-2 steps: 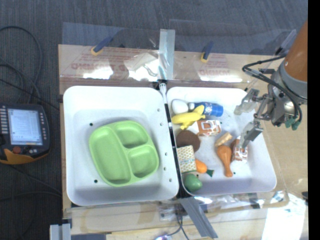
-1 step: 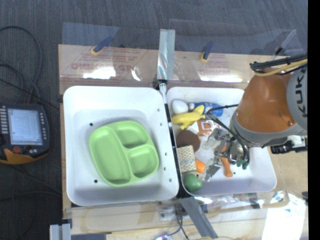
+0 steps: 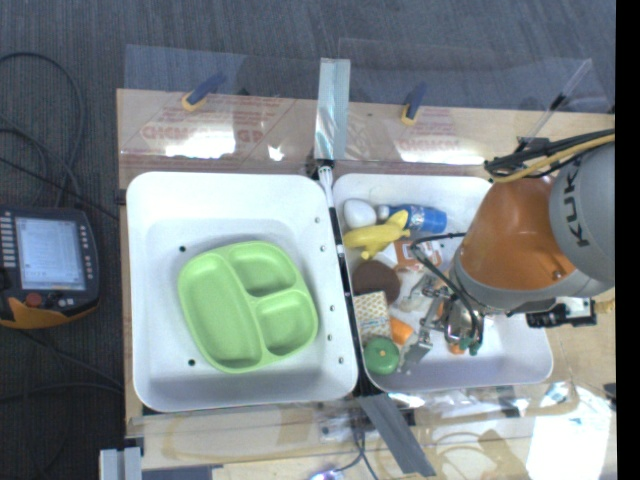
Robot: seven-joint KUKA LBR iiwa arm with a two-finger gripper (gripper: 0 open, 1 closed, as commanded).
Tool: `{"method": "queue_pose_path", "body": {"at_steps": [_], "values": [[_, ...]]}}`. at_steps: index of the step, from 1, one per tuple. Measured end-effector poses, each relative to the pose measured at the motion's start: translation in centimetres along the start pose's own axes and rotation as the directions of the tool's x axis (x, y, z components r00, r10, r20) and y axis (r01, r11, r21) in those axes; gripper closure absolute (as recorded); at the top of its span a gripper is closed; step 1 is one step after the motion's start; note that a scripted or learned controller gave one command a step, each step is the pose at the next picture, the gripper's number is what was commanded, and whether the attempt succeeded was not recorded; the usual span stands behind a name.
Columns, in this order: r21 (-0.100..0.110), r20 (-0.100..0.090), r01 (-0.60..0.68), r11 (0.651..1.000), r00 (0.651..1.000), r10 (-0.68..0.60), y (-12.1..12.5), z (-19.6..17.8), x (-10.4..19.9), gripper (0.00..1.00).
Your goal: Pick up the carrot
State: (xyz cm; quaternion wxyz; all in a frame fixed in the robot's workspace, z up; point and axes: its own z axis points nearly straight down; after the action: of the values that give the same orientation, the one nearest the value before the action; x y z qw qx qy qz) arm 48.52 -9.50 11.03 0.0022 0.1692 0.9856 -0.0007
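Orange-banded arm point(image 3: 520, 243) hiding much of right bin point(image 3: 520, 368), jaws' state unclear, carrot point(image 3: 401, 329) partly covered

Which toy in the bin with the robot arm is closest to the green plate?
The brown round toy, beside the wall between the bins, lies nearest the green plate. The yellow banana and blue bottle sit further back and right.

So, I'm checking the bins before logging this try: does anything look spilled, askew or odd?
Nothing looks spilled or broken. The toys sit crowded along the left side of the right bin, while the green divided plate lies slightly askew in the left bin.
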Motion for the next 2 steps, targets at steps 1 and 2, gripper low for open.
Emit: {"method": "queue_pose_path", "body": {"at_steps": [1,2], "values": [[0.002,0.001,0.150,0.989,0.989,-0.150,1.5,2.0,-4.6,0.00],[0.001,0.014,0.151,0.989,0.989,-0.151,1.7,0.8,-4.9,1.00]]}}
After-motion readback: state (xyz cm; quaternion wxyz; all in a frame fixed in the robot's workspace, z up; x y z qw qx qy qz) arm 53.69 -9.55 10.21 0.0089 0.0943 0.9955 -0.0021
